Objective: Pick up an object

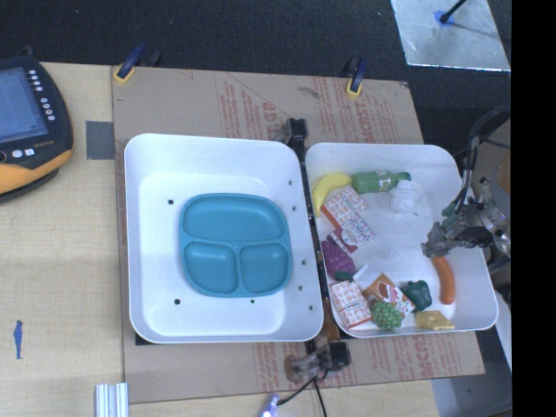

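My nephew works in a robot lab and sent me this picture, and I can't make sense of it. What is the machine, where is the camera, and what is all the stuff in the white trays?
The camera hangs above a bench and looks down at a slant. Two shallow white bins sit side by side. The left bin holds a blue divided plate. The right bin holds toy groceries: a yellow banana, a green bottle, an orange carrot, green grapes and small printed packets. The robot arm reaches in from the right; its end effector hovers just above the carrot. I see nothing held in it.
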